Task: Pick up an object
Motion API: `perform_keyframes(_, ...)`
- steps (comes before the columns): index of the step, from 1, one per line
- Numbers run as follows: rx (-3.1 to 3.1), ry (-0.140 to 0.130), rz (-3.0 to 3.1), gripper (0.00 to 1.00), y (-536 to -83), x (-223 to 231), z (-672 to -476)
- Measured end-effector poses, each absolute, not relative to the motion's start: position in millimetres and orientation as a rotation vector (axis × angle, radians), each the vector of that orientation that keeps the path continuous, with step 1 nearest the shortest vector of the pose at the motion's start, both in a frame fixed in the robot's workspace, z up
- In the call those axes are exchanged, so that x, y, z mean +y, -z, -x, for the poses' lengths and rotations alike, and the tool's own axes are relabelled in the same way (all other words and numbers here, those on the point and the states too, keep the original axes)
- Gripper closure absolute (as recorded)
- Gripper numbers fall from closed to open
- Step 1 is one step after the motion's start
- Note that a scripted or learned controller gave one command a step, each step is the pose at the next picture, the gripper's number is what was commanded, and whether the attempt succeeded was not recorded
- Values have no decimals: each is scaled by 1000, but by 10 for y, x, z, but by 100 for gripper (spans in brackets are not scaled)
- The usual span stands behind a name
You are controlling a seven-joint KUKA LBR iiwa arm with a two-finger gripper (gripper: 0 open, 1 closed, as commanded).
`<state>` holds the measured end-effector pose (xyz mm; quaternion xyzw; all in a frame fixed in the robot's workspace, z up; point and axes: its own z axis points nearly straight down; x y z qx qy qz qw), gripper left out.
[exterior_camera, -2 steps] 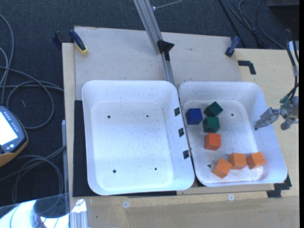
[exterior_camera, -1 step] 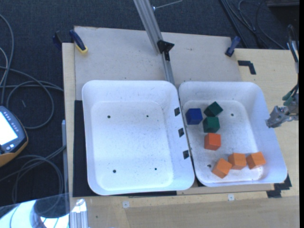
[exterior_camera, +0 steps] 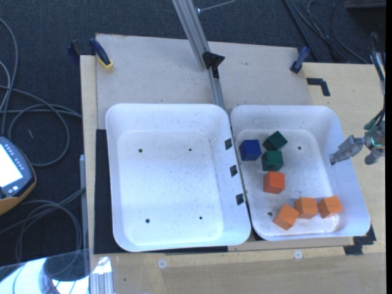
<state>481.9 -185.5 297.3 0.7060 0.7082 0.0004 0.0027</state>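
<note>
The gripper point(exterior_camera: 358, 152) sits at the right rim of the right bin point(exterior_camera: 343, 127), with two fingers visible: one point(exterior_camera: 344, 150) pointing left over the rim, the other point(exterior_camera: 373, 157) to its right. They are spread apart, with nothing between them and no block in contact.

All blocks lie in the right bin, to the left of the fingers and apart from them. Two dark green blocks point(exterior_camera: 274, 141) point(exterior_camera: 272, 160) touch each other; a blue block point(exterior_camera: 249, 149) is just beside them on the far side. One orange block point(exterior_camera: 274, 182) lies below the green pair. Three more orange blocks point(exterior_camera: 285, 216) point(exterior_camera: 306, 207) point(exterior_camera: 329, 206) form a row along the near wall, below and left of the fingers.

The left bin point(exterior_camera: 116, 164) lies well apart from the gripper.
</note>
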Motion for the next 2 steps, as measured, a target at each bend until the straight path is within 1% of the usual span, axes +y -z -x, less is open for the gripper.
perform_keyframes(1,2220,-4,-2210,100,-3086,-1856,-4829)
perform_keyframes(2,2221,-2,-2211,0,-3081,-1857,-4827)
